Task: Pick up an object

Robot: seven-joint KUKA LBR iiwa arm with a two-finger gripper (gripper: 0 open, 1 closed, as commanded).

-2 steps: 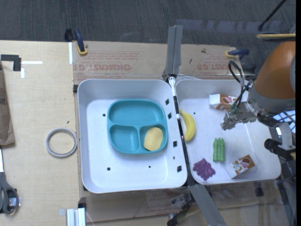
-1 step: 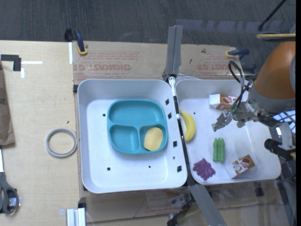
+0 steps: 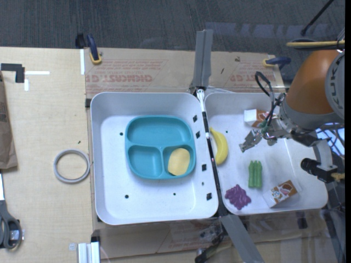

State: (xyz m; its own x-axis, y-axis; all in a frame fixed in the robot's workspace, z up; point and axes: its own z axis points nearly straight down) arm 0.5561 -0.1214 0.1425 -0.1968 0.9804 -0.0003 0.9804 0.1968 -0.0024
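I have one camera, fixed high above the desk [image 3: 44,119] and looking down at a slant. Its far edge takes in dark floor beyond the desk; its near edge cuts off just below the bins. The left bin [image 3: 104,163] sits near the middle of my picture, the right bin [image 3: 307,201] toward the right edge, both seen whole. The arm [image 3: 315,86] enters from my right, close under the lens, so it looks large.

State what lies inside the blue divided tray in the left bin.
The blue divided tray holds one pale yellow rounded item in its lower right compartment. The tray floor beneath that item is covered from view.
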